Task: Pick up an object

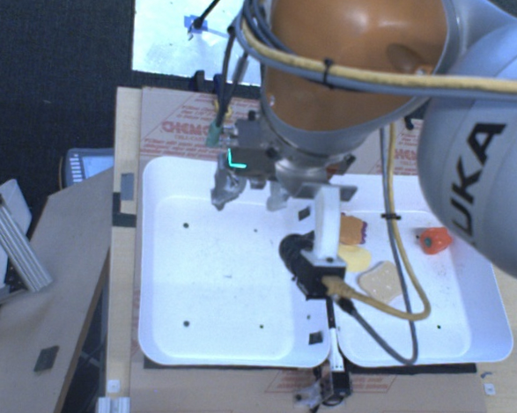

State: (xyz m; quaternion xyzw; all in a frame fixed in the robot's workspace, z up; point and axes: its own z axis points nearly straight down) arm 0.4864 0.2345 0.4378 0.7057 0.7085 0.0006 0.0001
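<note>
My gripper (253, 195) hangs over the far part of the left bin (218, 278), its two grey fingers (228, 190) spread open with nothing between them. The objects lie in the right bin (483, 336). A small orange-red piece (433, 240) sits near its far right. A brown-orange item (352, 227), a pale yellow piece (355, 256) and a beige slab (381, 281) cluster near the bin's left side. The arm's large orange and grey body hides much of the far part of both bins.
A white bracket with a black block (318, 269) and a yellow cable (392, 309) hangs from the wrist over the seam between the bins. Cardboard (185, 125) lies under the bins. A grey bench edge and metal rail (17, 246) are at the left.
</note>
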